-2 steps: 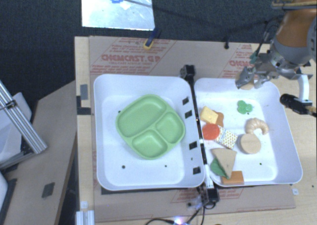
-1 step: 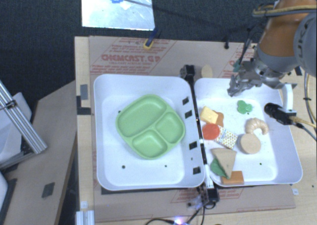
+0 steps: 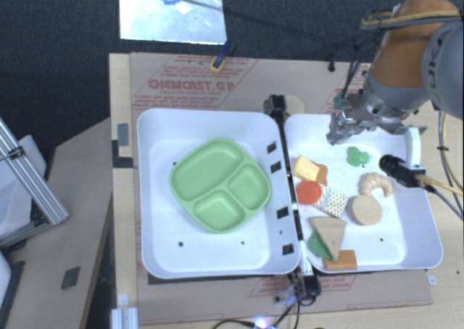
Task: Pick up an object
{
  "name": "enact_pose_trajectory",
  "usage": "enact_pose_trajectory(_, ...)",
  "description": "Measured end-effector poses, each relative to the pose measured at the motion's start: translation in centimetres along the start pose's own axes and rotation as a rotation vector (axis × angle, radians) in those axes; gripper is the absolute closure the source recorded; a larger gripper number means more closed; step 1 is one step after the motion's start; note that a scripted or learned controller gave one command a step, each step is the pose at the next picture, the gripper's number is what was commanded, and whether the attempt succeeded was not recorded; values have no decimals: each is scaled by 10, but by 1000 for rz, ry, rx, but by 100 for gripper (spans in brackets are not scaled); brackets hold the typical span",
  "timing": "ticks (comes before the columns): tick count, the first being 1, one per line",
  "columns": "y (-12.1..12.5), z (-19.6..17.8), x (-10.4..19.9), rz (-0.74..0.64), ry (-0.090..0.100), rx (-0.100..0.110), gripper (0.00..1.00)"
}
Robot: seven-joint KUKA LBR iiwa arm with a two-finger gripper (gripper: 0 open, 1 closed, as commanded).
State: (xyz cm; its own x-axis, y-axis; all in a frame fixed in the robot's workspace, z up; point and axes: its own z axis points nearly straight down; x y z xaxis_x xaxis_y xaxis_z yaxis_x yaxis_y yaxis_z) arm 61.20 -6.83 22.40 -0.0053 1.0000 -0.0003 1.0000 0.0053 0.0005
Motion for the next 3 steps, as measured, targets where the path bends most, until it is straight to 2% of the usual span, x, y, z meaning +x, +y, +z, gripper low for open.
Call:
enact_pose_trajectory(1, -5, 2, 5, 0, 0, 0, 100)
enact_pose_trajectory(3, 2, 5, 17, -1, 1, -1, 100)
